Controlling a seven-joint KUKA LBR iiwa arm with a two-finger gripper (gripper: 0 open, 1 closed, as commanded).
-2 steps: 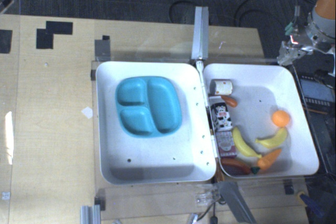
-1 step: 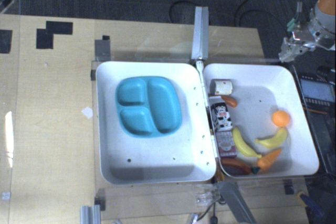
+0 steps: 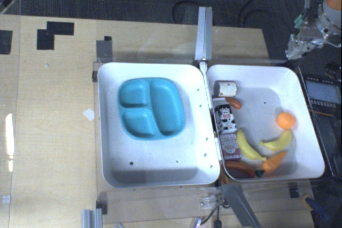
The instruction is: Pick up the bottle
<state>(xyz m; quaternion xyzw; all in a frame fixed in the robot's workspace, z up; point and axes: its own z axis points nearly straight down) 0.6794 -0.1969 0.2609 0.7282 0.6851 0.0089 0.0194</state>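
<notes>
The bottle [image 3: 227, 128] lies on its side along the left wall of the right bin [image 3: 299, 88]. It has a black-and-white patterned upper part and a reddish label toward the near end. The gripper [image 3: 297, 48] hangs at the upper right, above the bench just beyond the right bin's far right corner. It is well away from the bottle and nothing shows in it.
The right bin also holds a small can [image 3: 225, 88], a small red-orange piece [image 3: 233, 103], two bananas [image 3: 249, 147], an orange [image 3: 286, 120], a carrot [image 3: 273, 161] and a dark red item [image 3: 241, 169]. A blue divided plate [image 3: 152, 107] sits in the left bin [image 3: 112, 131].
</notes>
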